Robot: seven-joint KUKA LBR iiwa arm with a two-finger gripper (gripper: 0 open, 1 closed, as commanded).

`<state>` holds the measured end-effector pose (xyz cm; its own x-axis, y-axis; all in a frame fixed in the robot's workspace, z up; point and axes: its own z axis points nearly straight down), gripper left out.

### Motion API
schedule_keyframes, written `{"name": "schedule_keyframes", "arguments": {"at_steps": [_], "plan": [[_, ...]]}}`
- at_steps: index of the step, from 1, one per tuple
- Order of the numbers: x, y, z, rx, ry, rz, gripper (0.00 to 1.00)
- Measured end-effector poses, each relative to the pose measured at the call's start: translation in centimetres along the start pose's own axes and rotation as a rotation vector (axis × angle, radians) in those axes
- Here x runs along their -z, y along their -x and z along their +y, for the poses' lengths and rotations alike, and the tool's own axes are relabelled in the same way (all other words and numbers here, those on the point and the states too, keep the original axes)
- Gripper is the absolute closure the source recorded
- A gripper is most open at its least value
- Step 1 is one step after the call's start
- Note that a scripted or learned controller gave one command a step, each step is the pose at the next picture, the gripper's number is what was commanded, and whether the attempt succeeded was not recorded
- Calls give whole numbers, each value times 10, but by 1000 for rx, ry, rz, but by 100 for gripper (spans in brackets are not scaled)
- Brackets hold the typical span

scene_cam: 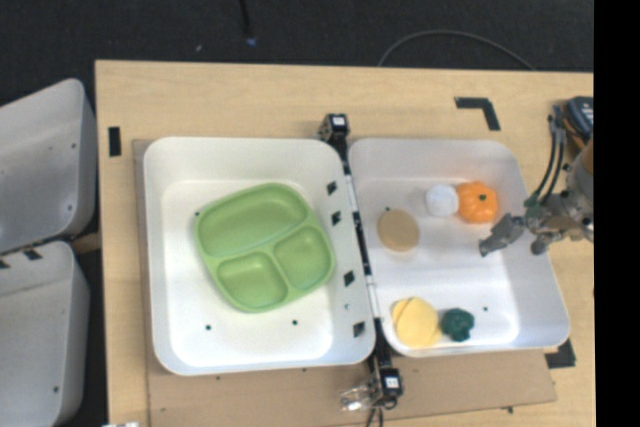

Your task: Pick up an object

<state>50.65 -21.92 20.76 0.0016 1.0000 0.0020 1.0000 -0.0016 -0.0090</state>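
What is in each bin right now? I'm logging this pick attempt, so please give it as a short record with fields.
left bin: green divided plate
right bin: tan disc, white ball, orange pumpkin-like toy, yellow item, dark green item
touching pairs: white ball and orange toy; yellow and dark green items
hand: over right bin's right side, holding nothing visible
pick status: not yet done

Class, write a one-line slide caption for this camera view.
Gripper at right bin edge beside orange pumpkin; green tray in left bin.
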Motion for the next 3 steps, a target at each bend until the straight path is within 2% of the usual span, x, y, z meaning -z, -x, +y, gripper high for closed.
{"name": "schedule_keyframes", "arguments": {"at_steps": [1, 2, 3], "plan": [[5, 0, 2, 3, 9, -3, 0], [-51, -2, 12, 1, 5, -2, 0], [-105, -1, 12, -1, 4, -1, 0]]}}
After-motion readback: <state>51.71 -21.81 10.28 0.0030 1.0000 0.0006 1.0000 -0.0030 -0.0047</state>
